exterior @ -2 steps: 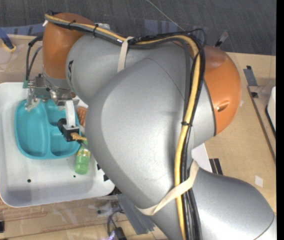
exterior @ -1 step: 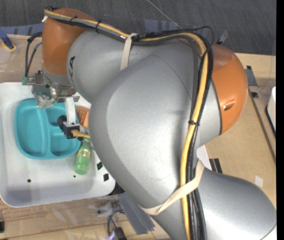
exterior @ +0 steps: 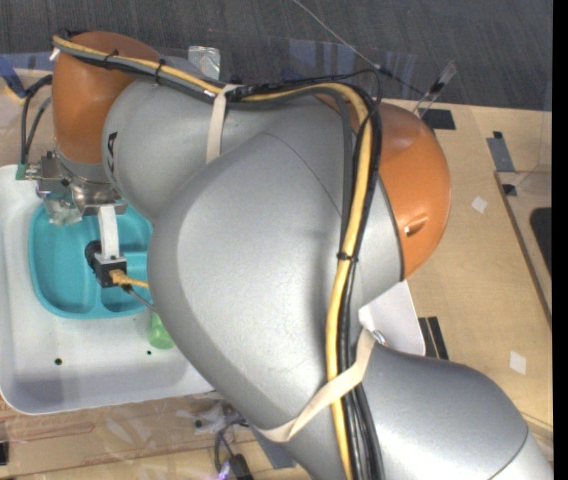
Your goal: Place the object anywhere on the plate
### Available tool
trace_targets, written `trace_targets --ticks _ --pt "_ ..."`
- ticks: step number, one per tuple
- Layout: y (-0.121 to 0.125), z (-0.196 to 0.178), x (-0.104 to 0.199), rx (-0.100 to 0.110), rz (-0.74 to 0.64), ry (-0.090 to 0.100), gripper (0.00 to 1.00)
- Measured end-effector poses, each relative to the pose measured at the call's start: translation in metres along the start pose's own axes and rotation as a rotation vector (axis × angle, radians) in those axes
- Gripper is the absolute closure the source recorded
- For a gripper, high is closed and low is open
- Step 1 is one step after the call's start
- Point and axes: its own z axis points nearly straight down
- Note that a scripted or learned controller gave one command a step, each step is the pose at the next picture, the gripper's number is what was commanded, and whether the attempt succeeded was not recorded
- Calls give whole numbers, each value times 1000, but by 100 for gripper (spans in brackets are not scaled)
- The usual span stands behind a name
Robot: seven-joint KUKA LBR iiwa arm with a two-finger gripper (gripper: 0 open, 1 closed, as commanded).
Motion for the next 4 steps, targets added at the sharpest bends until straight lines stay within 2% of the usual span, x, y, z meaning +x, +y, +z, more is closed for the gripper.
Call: trace_targets --ticks 1,2,3,4 --pt "1 -7 -45 -9 -11 14 100" --pt "0 -2 1 0 0 1 100" --pt "1 -7 -45 -9 -10 12 100" --pt "0 -2 0 0 0 0 100"
